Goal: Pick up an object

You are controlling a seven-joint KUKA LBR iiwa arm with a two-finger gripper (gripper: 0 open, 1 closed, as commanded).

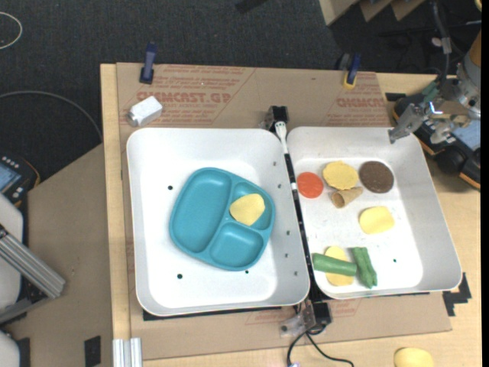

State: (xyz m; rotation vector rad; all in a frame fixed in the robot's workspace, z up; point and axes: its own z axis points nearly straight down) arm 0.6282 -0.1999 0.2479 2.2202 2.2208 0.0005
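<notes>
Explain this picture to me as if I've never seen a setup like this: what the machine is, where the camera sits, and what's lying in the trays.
One camera looks down at a slant on a bench with two shallow white bins. The machine is a robot arm reaching in from the right; its claw hangs at the upper right corner of the right bin, with nothing seen in its grip.

The left bin holds a blue divided plate with a pale yellow piece in one compartment.

The right bin holds toy food: an orange disc, a yellow round piece, a brown disc, a small tan piece, a pale yellow piece, and two green pieces over another yellow one.

Its job is to pick one up.
</notes>
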